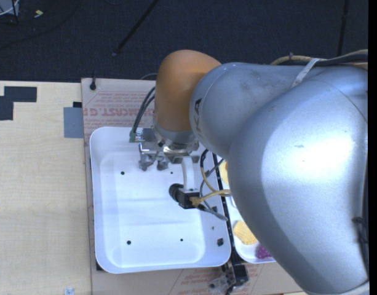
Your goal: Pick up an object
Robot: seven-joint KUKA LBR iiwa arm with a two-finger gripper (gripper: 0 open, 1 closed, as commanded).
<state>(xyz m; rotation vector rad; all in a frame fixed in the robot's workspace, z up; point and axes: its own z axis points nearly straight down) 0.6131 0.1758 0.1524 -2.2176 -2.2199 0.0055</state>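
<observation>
Faintly, red mirrored lettering (unreadable) on cardboard (117,106) beneath white bin (108,226).

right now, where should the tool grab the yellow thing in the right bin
From straight above, on its exposed part: the yellow thing seems to lie flat in the right bin, close to that bin's wall, which blocks a sideways approach. The arm hides most of it, so its full shape is uncertain.
</observation>
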